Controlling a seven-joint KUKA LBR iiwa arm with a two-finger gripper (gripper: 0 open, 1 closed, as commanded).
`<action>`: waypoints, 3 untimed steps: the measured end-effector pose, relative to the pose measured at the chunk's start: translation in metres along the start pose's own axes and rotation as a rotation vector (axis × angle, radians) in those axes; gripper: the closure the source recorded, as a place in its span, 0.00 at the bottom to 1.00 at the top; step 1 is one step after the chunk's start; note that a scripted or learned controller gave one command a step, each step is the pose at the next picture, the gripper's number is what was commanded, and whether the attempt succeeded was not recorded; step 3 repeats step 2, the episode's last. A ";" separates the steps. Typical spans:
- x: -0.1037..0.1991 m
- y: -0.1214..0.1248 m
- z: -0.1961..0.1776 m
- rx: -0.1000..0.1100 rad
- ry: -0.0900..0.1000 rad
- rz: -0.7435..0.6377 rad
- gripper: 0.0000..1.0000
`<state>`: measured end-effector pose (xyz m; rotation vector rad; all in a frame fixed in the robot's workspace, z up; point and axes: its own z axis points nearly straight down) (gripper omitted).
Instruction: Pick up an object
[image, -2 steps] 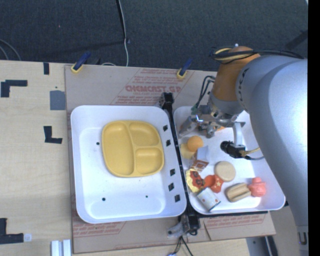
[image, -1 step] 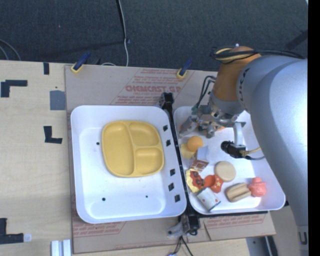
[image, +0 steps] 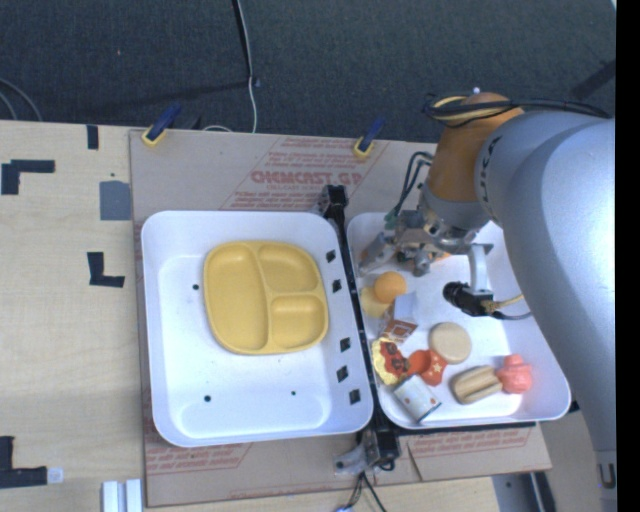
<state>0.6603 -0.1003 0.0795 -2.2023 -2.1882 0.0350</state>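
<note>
Pale wooden bench boards (image: 60, 330) carry a cardboard sheet (image: 290, 175) on which two shallow white bins sit side by side. Inside the right bin (image: 545, 400) lies a cluster of small toy foods: an orange ball (image: 385, 288) near the bin's left wall, a round tan bun-like piece (image: 451, 342) toward the middle, a red piece (image: 426, 366) just beside it, a tan hot-dog-shaped piece (image: 475, 383) touching a pink piece (image: 515, 375) near the front right corner, plus a yellow-and-red packet (image: 386, 360) and a small white box (image: 417, 400) by the front left. The gripper (image: 415, 250) hangs over the far part of this bin, just beyond the orange ball; its tips are too cluttered with cables and dark parts to tell how they stand, and nothing can be seen between them. Above it rises the grey arm (image: 560, 190) with its orange band (image: 455, 165). The left bin (image: 165, 330) holds a yellow divided plate (image: 265, 297) with three compartments, lying flat.
</note>
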 end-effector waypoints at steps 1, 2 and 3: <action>0.001 0.000 0.000 -0.001 -0.002 0.000 0.00; 0.002 0.000 0.000 -0.002 -0.003 0.001 0.00; 0.002 0.000 0.000 -0.002 -0.003 0.001 0.00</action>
